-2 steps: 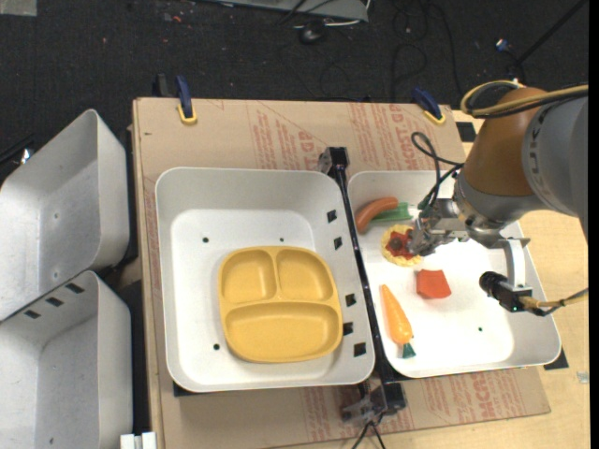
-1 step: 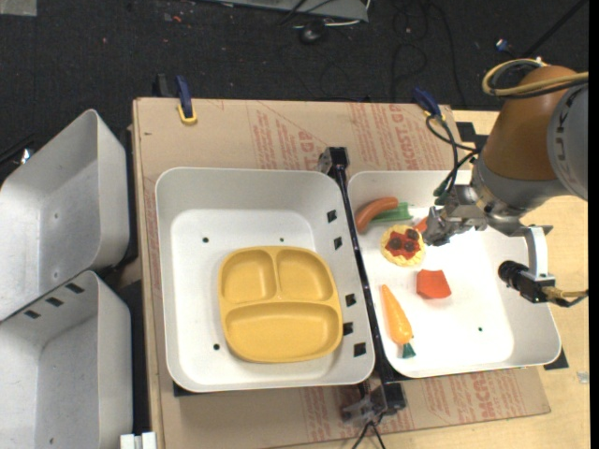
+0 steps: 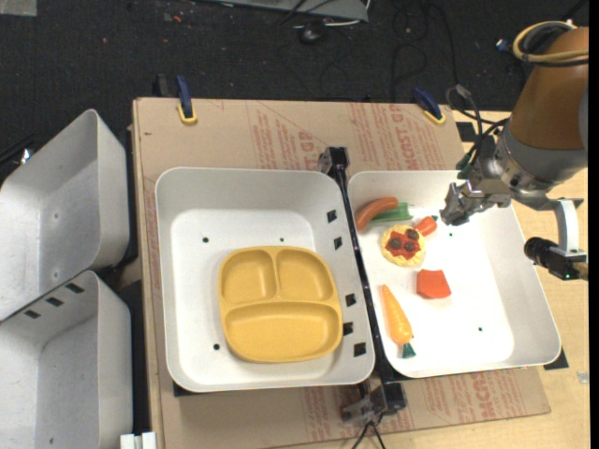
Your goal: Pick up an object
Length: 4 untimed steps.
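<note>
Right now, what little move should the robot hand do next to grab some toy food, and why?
Probably a small drop straight down toward the little red piece. The gripper hovers in the right bin, just right of that piece, with nothing visibly held. The tart, orange block and carrot lie farther off.

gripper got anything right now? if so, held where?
Cannot be told. The gripper hangs over the right bin, beside a small red piece; nothing is visibly in it, but its tip is too dark to read.
</note>
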Tool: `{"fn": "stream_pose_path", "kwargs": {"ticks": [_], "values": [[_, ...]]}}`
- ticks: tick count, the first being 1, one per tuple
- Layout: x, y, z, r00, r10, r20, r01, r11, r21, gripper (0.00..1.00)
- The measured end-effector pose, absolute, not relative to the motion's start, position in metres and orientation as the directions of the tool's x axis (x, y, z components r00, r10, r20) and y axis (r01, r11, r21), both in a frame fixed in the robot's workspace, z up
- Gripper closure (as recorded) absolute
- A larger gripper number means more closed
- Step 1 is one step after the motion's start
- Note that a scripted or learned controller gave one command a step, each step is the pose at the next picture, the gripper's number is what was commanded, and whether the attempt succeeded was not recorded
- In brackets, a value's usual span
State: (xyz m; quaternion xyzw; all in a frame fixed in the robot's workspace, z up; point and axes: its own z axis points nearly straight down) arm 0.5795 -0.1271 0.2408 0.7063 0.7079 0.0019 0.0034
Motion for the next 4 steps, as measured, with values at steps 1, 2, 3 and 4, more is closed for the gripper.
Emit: {"fn": "stream_pose_path", "kwargs": {"ticks": [1, 2, 3, 4], "values": [[0.580, -0.127, 0.258, -0.003, 1.000, -0.001, 1.000, 0.003, 0.003, 1.00], [0.585, -0.080, 0.245, -0.006, 1.000, 0.001, 1.000, 0.006, -0.001, 1.00], [0.594, -0.024, 0.231, -0.008, 1.000, 0.001, 1.000, 0.008, -0.002, 1.00], [0.602, 0.034, 0.222, -0.008, 1.000, 0.001, 1.000, 0.008, 0.000, 1.00]]}}
